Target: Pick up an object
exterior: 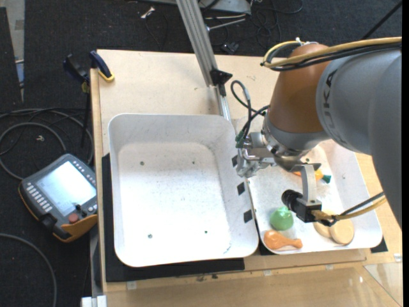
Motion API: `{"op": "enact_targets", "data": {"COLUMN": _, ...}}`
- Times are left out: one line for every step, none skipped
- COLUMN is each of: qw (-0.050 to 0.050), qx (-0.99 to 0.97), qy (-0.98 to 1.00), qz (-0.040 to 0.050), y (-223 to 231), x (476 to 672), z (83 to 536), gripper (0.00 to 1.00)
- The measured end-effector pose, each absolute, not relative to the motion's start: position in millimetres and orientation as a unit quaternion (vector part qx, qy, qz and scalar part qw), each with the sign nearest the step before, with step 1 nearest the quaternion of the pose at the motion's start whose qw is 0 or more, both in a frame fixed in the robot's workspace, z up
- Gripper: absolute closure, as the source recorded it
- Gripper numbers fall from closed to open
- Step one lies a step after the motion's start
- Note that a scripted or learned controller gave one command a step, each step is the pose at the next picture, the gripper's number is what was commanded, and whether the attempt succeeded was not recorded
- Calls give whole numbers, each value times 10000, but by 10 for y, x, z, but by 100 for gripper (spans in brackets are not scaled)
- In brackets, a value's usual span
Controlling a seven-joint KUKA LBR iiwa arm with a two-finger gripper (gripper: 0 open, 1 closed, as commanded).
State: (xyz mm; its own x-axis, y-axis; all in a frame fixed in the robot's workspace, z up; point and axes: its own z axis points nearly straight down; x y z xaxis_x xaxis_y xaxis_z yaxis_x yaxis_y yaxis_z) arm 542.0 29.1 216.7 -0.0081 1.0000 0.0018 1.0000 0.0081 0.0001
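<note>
The hand (250, 160) is hanging over the inner rim of the right bin (351, 194), and I can't tell whether it's open or closed. The green ball (281, 220) is sitting near it, toward the bin's front edge, just short of an orange toy (282, 240). I'm guessing it's light, smooth and keen on rolling, so it's wanting a grab square across its middle.
</note>
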Motion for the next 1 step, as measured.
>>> {"op": "enact_targets", "data": {"qw": 4, "qx": -7041, "qy": -7101, "qz": -12, "y": 751, "x": 5286, "z": 2353, "gripper": 100}}
